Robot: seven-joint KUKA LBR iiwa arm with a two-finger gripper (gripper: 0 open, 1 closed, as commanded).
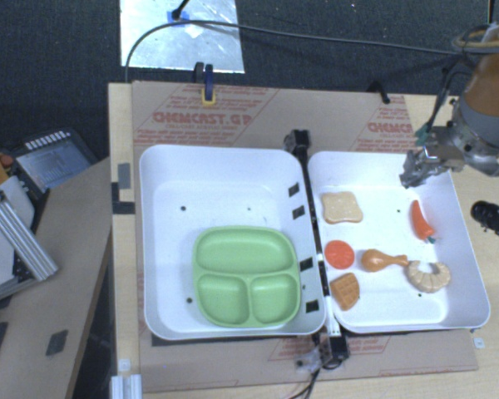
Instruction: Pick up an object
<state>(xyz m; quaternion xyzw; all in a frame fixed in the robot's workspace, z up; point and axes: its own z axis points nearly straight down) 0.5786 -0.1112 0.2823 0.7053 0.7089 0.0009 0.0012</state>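
The right bin (382, 169) holds several toy foods: a slice of bread (342, 208), a red-orange round piece (339, 254), a brown drumstick (383, 261), a waffle-like brown piece (344, 290), a pale shrimp-like piece (428, 277) and a red-orange chili or carrot (421, 220). My gripper (417, 170) hangs over the bin's far right part, above and just behind the chili. Nothing shows between its dark fingers.
The left bin (175, 173) holds a green divided tray (245, 274). A black divider with clips (309, 223) runs between the bins. A clamp (205, 84) sits at the board's far edge, with a cable arching above. Grey equipment stands at the left.
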